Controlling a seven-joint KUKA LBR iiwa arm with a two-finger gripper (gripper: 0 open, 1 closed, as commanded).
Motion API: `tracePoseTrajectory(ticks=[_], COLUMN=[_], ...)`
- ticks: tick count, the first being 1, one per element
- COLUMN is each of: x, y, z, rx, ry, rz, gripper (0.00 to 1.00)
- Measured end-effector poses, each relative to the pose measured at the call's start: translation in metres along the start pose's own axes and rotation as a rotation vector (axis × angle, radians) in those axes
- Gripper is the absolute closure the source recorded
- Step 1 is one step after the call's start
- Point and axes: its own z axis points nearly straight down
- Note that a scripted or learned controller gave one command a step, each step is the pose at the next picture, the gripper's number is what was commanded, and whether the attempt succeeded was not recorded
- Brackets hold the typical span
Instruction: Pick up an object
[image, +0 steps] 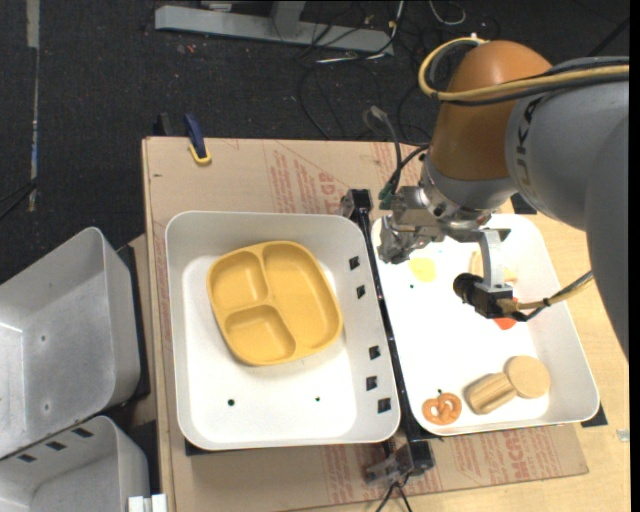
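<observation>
A grey robot arm (560, 120) is reaching over the right bin (560, 330). Its gripper (403, 240) is hanging beside a small yellow piece (423, 268). A wooden block (508, 385) and pretzel (441, 408) are lying near this bin's front edge.

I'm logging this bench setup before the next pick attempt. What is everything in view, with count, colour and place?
white bins: 2, white, side by side on the bench.
divided plate: 1, yellow, three compartments, in the left bin.
pretzel: 1, orange-brown, near front edge of the right bin.
wooden pieces: 2, tan, a cylinder and a round piece touching, right bin front.
small yellow item: 1, yellow, right bin rear, below the gripper.
small orange item: 1, orange-red, right bin middle, partly hidden.
grey tubs: 2, grey, left of the bench.
clamp: 1, blue and yellow, bench rear edge.
arm: 1, grey with orange band, from the right.
gripper: 1, metal, over the right bin's rear.
</observation>
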Motion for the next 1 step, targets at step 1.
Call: tracePoseTrajectory(ticks=[1], x=[0.05], y=[-0.0211], z=[-0.0078], rx=[-0.001], ry=[0.0], rz=[0.0], gripper=[1.0])
